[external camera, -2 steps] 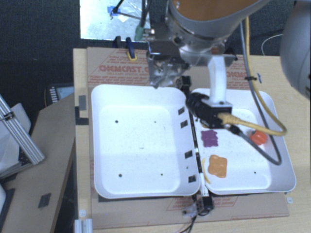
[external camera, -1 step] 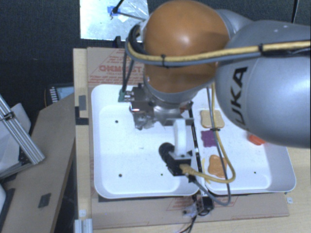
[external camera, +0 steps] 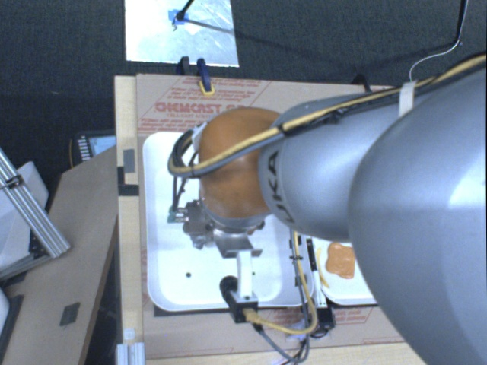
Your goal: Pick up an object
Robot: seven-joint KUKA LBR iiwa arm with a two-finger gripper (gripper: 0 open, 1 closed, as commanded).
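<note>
Arm (external camera: 358, 181) hides most of left bin (external camera: 156, 204); pincer state unclear; orange object (external camera: 341, 261) half-hidden.

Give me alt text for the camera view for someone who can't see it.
A grey robot arm with an orange band reaches from the right over the left white bin, covering most of it. An orange object lies in the right bin.
</note>
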